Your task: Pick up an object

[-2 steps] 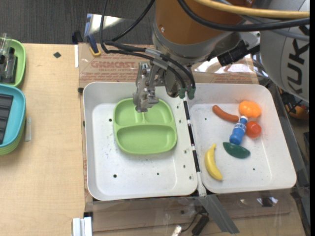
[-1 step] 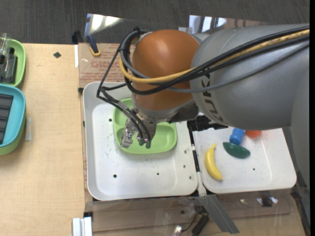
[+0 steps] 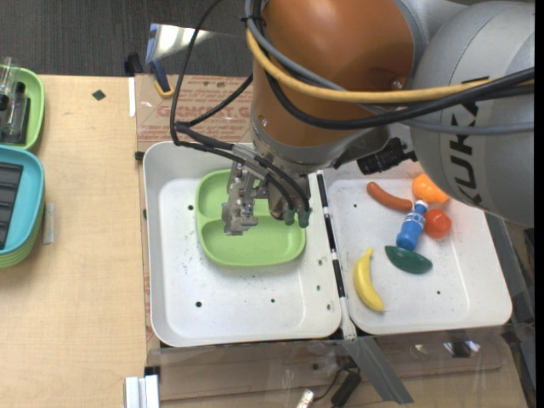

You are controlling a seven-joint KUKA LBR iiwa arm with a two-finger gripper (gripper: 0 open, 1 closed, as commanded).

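Two bins; gripper [image 3: 240,219] sits low over the green plate [image 3: 255,245] in the left bin [image 3: 170,296], nothing visibly between its fingers. Finger gap: can't tell. Banana [image 3: 368,283], sausage [image 3: 389,196] and bottle [image 3: 411,228] lie well apart, in the right bin [image 3: 476,304].

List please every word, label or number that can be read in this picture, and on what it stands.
"KU": large dark letters on the grey arm, cut off at the picture's edge.
Reddish print on the cardboard sheet behind the bins: too faint to read.
Blue bottle label: too small to read.
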